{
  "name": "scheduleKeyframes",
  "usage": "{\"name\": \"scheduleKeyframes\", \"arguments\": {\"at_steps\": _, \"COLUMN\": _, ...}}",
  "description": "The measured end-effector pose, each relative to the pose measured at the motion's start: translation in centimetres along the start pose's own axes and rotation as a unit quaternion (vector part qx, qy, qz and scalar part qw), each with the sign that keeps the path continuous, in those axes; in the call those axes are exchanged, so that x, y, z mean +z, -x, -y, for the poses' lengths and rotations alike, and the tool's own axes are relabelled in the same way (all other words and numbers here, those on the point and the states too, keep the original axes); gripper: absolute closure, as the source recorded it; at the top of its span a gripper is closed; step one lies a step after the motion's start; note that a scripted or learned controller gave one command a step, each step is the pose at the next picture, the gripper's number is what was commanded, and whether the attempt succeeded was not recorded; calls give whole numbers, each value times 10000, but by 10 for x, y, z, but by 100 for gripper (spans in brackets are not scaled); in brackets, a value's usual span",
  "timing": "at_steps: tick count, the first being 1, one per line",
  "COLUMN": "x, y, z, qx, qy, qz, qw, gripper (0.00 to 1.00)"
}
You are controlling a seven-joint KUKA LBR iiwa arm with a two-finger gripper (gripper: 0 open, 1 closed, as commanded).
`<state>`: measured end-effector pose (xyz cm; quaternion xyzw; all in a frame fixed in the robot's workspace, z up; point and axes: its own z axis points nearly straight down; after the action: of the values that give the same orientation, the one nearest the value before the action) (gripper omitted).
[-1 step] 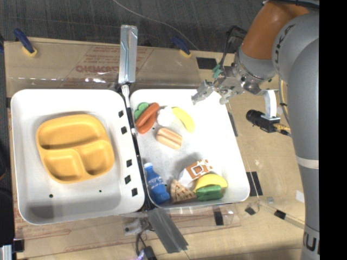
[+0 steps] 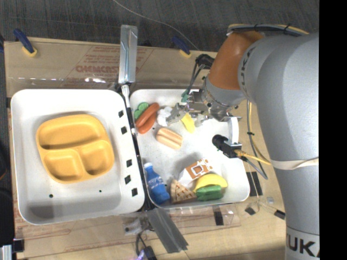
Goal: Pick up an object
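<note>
A yellow sectioned tray [image 2: 75, 148] lies in the left bin [image 2: 21, 161], blue clamps [image 2: 25, 41] behind.

A tray [image 2: 76, 148] lies in the left bin [image 2: 32, 210]; toys fill the right bin [image 2: 238, 169].

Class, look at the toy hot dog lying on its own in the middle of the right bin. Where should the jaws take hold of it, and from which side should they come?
Grip the hot dog across its middle, on the two long sides, coming straight down from above. It lies flat with bare bin floor around it, so the jaws likely have room on either side. Its ends are rounded and would probably slip. The gripper sits just above it in the camera view.
</note>
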<state>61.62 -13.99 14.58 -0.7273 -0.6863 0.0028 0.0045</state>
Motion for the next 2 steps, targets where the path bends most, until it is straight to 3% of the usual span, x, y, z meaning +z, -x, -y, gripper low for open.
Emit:
{"name": "scheduleKeyframes", "arguments": {"at_steps": 1, "x": 31, "y": 12, "z": -29, "qx": 180, "qy": 106, "qz": -8, "qw": 9998, "gripper": 0}}
{"name": "scheduleKeyframes", "arguments": {"at_steps": 2, "x": 34, "y": 12, "z": -30, "qx": 341, "qy": 114, "qz": -23, "qw": 9994, "gripper": 0}}
